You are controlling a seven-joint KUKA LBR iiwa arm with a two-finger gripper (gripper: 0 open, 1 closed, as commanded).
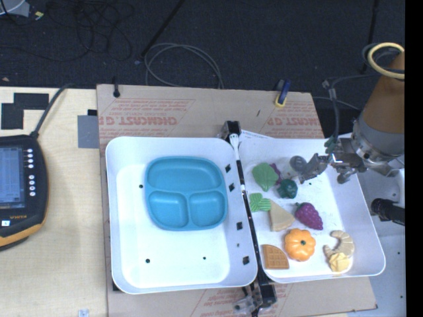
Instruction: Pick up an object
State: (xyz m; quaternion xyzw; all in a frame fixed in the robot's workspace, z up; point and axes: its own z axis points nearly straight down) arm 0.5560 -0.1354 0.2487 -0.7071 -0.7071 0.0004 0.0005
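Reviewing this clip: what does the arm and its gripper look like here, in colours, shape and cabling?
The arm enters from the right: a rounded orange-brown segment topped by a pale yellowish ring, then a grey metallic wrist section. Dark cables loop beside the wrist. The gripper is a dull grey metal assembly with short stubby ends, reaching over the right bin.

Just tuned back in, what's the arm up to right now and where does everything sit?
The arm reaches in from the right, with its gripper low over the upper part of the right bin, near the dark green round piece and the green leaf-shaped piece. Nothing is visibly held. The purple grapes, orange pumpkin, cheese wedge and waffle piece lie in that bin. The left bin holds a blue divided tray.
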